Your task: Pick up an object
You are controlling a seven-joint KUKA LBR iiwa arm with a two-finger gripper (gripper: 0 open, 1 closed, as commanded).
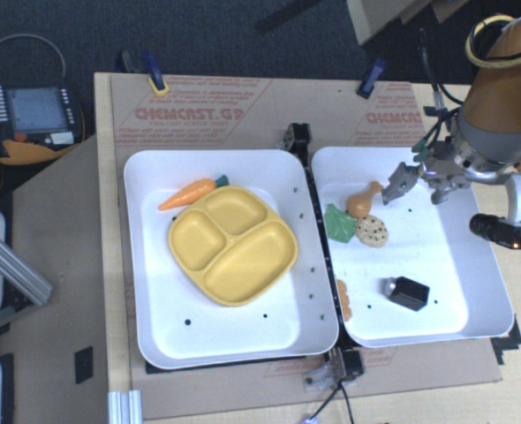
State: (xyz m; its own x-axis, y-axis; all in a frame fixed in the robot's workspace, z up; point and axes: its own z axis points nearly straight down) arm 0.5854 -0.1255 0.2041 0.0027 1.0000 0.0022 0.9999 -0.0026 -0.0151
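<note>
Your pick has not yet happened: the gripper (417,182) hangs over the far edge of the right bin (481,321) with its two fingers spread apart and nothing between them. The nearest candidates lie just beside it toward that bin's left wall: a drumstick (363,201), a cookie (372,230) and a green piece (338,223). A black block (407,292) sits nearer the front edge. Descent, closing and lifting all remain.
</note>
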